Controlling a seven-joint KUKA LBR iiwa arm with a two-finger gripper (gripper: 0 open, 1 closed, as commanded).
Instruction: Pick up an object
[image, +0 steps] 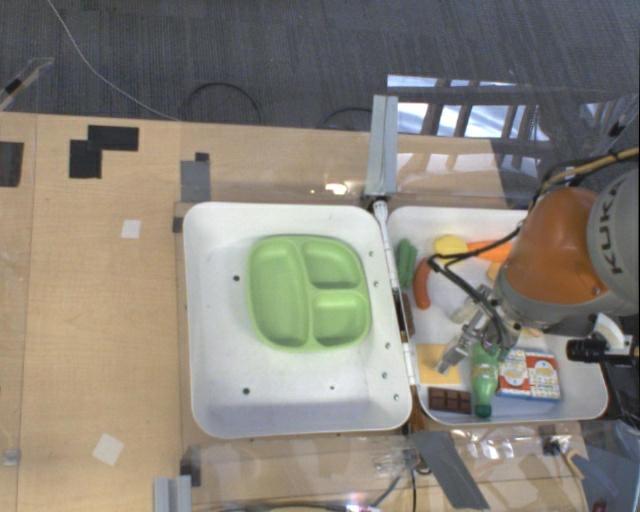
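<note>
In the right bin (590, 400), the hand (468, 345) hung low over the near end, directly above a green bottle (484, 382). The bottle lay just under and beside the fingertips, apparently not clamped. It was slim, bright green, lying lengthwise between a yellow piece (432, 362) and a printed box (530, 376). Whether the hand was open or closed could not be determined.

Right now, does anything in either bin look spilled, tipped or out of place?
Nothing stands out. The green divided plate lies flat in the left bin; the right bin's toys sit in a loose clutter under the gripper.
</note>
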